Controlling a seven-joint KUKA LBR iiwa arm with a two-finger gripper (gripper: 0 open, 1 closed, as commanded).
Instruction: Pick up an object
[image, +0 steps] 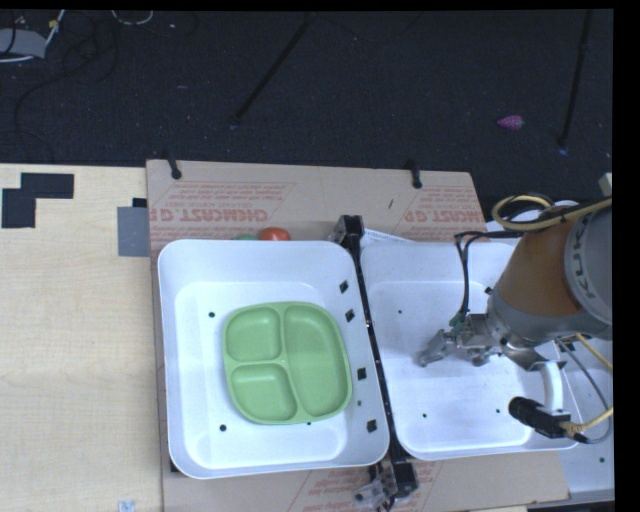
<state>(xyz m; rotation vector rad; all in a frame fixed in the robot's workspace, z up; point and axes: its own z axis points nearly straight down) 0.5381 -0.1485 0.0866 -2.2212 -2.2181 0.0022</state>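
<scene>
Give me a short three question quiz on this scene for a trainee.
1. True or false: the green plate lies in the left bin.
2. How many compartments does the plate have?
3. Over which bin is the gripper? A left, B right.

Key: 1 true; 2 three; 3 B.

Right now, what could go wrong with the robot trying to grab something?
The claw hangs over the right bin, but the green plate lies in the left bin, so closing here would likely catch nothing. The plate looks wide and flat, so it may slip from a pinch. To reach it, the arm must cross the divider between the bins and could bump it.
</scene>
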